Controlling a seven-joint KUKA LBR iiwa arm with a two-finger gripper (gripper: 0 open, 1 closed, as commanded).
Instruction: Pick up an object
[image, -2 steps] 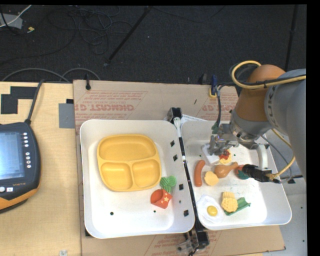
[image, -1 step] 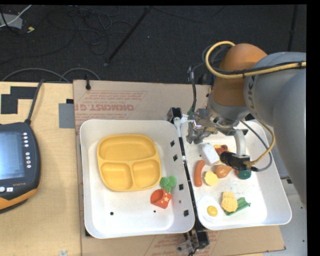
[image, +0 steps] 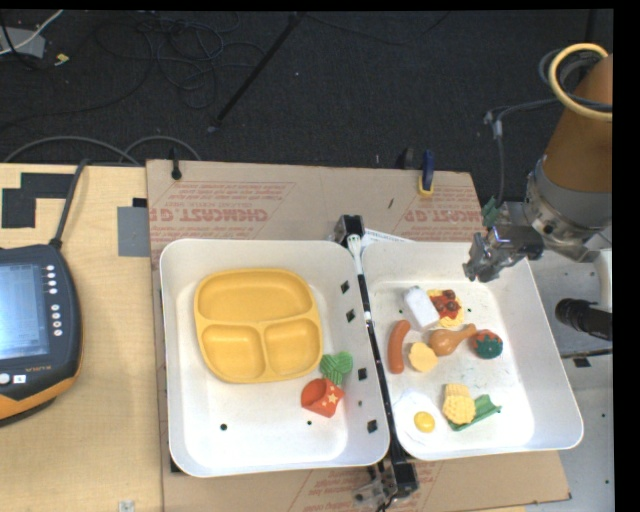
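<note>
My gripper (image: 482, 262) hangs over the far right part of the right bin (image: 545, 405), above and to the right of the toy food. Below it lie a white block (image: 419, 306), a pizza slice (image: 446, 302), a sausage (image: 398, 345), a chicken drumstick (image: 452, 338), a tomato (image: 487, 344), a corn cob (image: 459, 406) and a fried egg (image: 419, 417). Nothing shows between the gripper's tips.
The left bin (image: 180, 400) holds a yellow divided plate (image: 258, 323), a green broccoli piece (image: 336, 366) and a strawberry (image: 322, 397). A black divider strip (image: 366, 330) runs between the bins. A teach pendant (image: 30, 325) lies at the far left.
</note>
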